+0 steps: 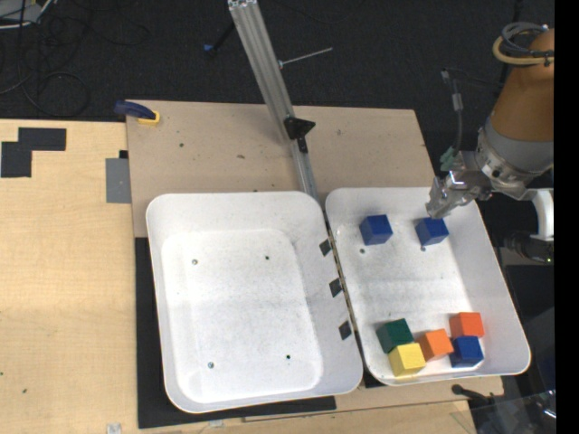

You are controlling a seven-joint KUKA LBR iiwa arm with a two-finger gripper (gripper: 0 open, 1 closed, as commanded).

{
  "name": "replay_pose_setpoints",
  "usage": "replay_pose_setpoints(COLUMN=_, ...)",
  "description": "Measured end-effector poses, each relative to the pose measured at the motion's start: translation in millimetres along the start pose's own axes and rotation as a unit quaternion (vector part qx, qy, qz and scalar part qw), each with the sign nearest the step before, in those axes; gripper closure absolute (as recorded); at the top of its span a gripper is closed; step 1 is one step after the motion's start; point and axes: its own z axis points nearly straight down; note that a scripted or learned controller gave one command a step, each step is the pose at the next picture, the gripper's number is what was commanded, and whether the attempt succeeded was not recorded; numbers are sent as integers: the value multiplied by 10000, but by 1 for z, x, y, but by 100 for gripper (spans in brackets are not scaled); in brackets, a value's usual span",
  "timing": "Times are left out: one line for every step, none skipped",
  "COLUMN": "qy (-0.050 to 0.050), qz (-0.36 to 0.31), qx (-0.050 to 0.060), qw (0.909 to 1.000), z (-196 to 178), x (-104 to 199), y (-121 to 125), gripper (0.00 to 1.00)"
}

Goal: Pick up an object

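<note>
In the right bin [425, 283] two blue cubes lie near the far wall: one [375, 229] toward the middle and one [432, 231] to its right. My gripper [439, 204] hangs just above and behind the right blue cube, tilted down toward it; nothing shows between its fingers. At the bin's near right corner sits a cluster: a green cube [393, 334], a yellow cube [407, 358], an orange cube [436, 343], a red-orange cube [467, 324] and a third blue cube [467, 350].
The left bin [240, 297] lies beside the right one, with black clips [335, 286] along the shared rim. A slanted aluminium rail [267, 75] rises behind the bins. A blue-and-yellow clamp [137, 111] sits at the board's far left corner.
</note>
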Motion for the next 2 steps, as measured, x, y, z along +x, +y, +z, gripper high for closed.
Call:
replay_pose_setpoints(qy=12, qz=-12, qx=25, qw=10000, z=7, x=48, y=-28, gripper=100)
replay_pose_setpoints(qy=14, qz=-18, qx=31, qw=10000, z=19, x=102, y=-43, gripper=100)
